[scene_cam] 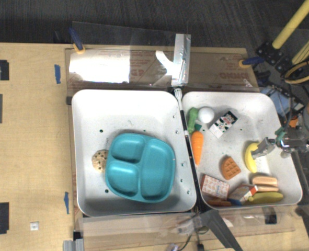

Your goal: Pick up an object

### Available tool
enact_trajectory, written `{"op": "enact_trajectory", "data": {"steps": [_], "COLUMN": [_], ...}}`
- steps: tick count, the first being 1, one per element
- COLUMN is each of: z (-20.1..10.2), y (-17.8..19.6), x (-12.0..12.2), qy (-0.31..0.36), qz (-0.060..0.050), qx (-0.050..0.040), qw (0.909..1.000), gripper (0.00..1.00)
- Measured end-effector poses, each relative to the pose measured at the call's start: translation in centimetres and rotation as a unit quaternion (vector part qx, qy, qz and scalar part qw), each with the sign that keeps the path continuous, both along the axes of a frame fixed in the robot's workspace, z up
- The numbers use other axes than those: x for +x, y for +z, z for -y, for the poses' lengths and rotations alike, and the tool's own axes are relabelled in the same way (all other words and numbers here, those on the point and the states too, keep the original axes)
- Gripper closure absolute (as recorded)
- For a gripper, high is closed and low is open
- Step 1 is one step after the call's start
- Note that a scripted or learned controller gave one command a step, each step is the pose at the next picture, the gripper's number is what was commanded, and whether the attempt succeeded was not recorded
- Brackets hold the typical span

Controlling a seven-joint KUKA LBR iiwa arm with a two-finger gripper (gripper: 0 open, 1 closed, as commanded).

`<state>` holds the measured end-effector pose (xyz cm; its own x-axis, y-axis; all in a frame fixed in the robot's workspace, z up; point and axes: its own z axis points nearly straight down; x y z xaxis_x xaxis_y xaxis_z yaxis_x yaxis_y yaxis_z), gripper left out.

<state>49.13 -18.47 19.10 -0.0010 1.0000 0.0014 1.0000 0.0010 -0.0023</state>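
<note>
My gripper (273, 144) reaches in over the right edge of the right bin (259, 101), its tip right beside the top of a yellow banana (250, 157). The same bin holds an orange carrot (197, 146), a green vegetable (192, 117), a white ball (206, 114), a small black-and-white box (224, 123), a waffle piece (230, 167), a hot dog (264, 181), a second yellow piece (266, 196) and a pink patterned box (215, 186). Nothing shows held in the gripper.
The left bin (123, 106) carries a teal divided plate (140, 166) with a cookie (99, 160) at its left edge. A clear plastic sheet and a foil strip (181, 59) lie behind the bins. Cables and a yellow pole (295, 20) sit at the far right.
</note>
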Motion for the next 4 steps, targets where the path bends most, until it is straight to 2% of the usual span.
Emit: {"op": "enact_trajectory", "data": {"steps": [1, 2, 3, 4], "z": [3.9, -3.0, 0.5, 0.5], "y": [-2.3, -9.8, -9.3, -10.4], "x": [-1.3, 0.6, -1.2, 2.2], "qy": [-0.109, -0.178, -0.304, -0.159], "qz": [-0.001, 0.009, 0.001, 0.001], "qx": [0.0004, -0.0027, -0.0014, 0.0026], "qw": [0.9940, 0.9840, 0.9526, 0.9872], "gripper": [0.00, 0.00, 0.00, 0.00]}}
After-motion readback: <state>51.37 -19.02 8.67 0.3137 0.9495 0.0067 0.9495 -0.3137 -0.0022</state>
